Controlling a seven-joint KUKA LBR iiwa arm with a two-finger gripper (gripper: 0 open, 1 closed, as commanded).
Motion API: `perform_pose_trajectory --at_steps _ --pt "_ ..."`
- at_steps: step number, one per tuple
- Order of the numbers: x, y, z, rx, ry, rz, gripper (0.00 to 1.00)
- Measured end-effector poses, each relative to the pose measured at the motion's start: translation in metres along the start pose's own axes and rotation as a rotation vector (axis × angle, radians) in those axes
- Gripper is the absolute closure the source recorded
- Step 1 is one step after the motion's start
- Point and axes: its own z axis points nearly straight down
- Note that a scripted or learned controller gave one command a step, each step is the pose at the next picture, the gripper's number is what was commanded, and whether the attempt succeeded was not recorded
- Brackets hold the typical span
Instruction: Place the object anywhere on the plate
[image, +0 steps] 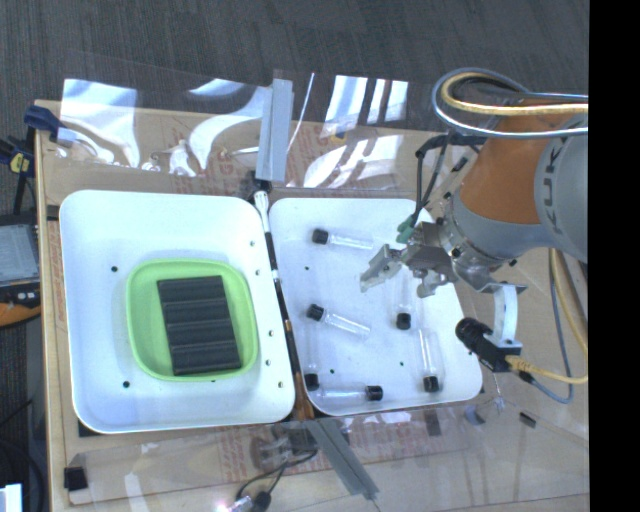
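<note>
- Several clear capped vials (340, 322) lie in the right bin (290, 225); light, slick (likely to roll), best gripped mid-tube.
- Pincer (400, 275) spread apart, holding nothing.
- Green plate (140, 290) waits left.

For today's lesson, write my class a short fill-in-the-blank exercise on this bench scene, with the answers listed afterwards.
1. The green plate sits in the ____ bin.
2. The dark ridged block lies on the ____.
3. The clear tubes have caps coloured ____.
4. The gripper hangs above the ____ bin.

Answers: left; plate; black; right
</note>
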Motion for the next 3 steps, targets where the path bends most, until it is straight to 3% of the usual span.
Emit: perform_pose_trajectory --at_steps 1,2,3 --pt "-0.061 -0.007 -0.057 -0.001 0.000 -0.123 0.00" --pt "-0.059 -0.013 -0.171 -0.002 0.000 -0.006 0.00" --pt "-0.060 -0.007 -0.176 -0.003 -0.001 0.099 0.00"
